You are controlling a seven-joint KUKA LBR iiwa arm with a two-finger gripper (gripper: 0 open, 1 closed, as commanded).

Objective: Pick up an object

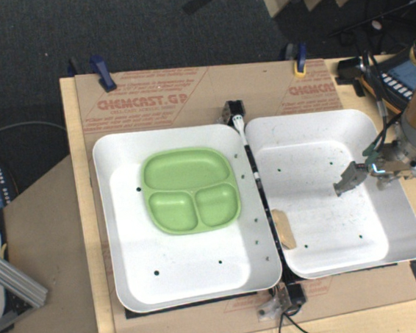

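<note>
A light green divided plate (190, 190) with three compartments lies flat in the upper part of the left white bin (130, 266). My gripper (353, 176) hangs over the right-hand side of the right white bin (336, 256), far to the right of the plate and well apart from it. I see nothing held at its tip. The wrist and arm come in from the right edge of the view.
A small tan strip (283, 229) sits at the right bin's left rim, near the divide between the bins. Both bins rest on a cardboard-covered board (149, 94) held by blue and yellow clamps. Cables and equipment crowd the right edge.
</note>
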